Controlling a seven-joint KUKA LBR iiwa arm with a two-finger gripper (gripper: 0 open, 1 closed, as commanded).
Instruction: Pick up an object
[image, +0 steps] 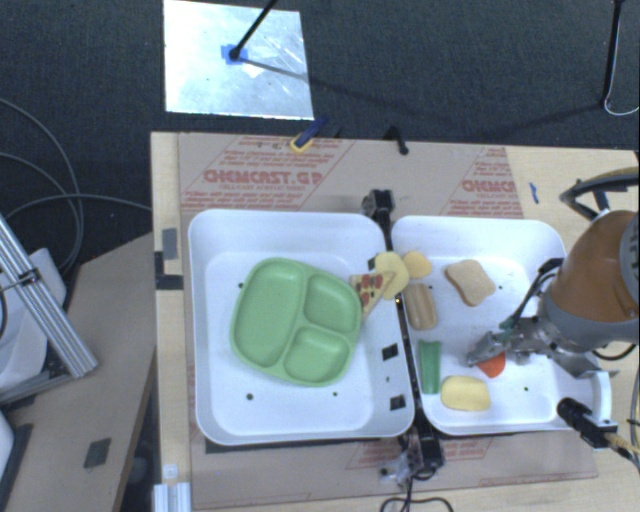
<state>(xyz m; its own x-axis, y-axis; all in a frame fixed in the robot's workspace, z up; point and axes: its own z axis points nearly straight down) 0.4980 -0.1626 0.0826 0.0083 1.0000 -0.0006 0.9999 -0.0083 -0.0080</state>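
Observation:
My gripper (487, 351) hangs low in the right bin (540, 250), reaching in from the right. A small red-orange object (492, 367) lies right under its tip, partly hidden by it; I cannot tell whether it is gripped. A yellow rounded piece (465, 393) lies just in front of the gripper. A green stick (429, 365) lies to its left. Further back are a tan bread slice (470, 282), a brown roll (420, 306) and a small yellow piece (417, 265).
The left bin (220, 250) holds a green divided plate (297, 320). A pizza slice (367, 289) and a yellow piece (391, 271) straddle the divider between the bins. The arm's orange band (600, 270) looms over the right bin's right edge.

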